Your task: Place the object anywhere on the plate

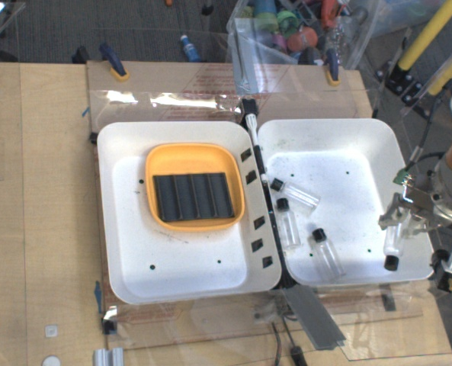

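An orange plate [155, 161] sits in the left bin [123, 242] and carries a black ridged block [193, 197]. My gripper [398, 225] hangs over the right side of the right bin [347, 147]. Its fingers are closed on the upper end of a clear vial [393, 244], whose black cap [392, 263] points down near the bin's front right corner. Three more clear vials with black caps lie on the right bin's floor: one [298, 194] toward the back, one [288, 226] by the divider, one [327, 252] toward the front.
Black clips [258, 223] line the seam between the two bins. A clear tub of coloured toys [302, 17] stands behind the bins. A grey flat piece [313, 319] lies on the bench in front of the right bin.
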{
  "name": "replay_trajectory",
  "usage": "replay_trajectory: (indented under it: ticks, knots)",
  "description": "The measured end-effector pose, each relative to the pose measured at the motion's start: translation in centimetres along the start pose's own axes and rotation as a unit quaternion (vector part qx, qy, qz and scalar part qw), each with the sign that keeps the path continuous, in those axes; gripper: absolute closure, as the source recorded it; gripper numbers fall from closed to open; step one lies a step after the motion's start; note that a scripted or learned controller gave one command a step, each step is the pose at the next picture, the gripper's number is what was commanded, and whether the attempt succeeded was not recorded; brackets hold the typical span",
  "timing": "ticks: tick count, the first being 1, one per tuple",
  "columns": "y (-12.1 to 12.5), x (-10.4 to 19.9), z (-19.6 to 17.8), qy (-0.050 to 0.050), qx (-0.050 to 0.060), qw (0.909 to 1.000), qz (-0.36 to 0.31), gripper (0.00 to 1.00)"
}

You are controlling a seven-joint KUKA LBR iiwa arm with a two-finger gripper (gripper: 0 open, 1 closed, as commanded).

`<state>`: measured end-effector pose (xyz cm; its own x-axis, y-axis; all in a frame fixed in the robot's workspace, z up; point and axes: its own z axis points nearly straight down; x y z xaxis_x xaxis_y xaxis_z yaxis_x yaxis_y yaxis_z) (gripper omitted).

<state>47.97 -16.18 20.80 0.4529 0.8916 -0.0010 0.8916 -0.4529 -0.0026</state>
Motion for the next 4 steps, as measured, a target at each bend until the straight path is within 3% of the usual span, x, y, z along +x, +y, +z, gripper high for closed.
replay_trajectory:
  ticks: [1,2,3,4]
  knots:
    - [6.6,-1.7,-0.9,0.000,-0.001,0.9969,-0.079,1.00]
    - [11.6,2.2,-5.2,0.000,-0.003,0.9842,-0.177,1.00]
    - [18.8,3.3,-15.2,-0.001,-0.004,0.9545,-0.298,1.00]
    - [19.4,3.2,-22.9,-0.002,-0.005,0.8400,-0.543,1.00]
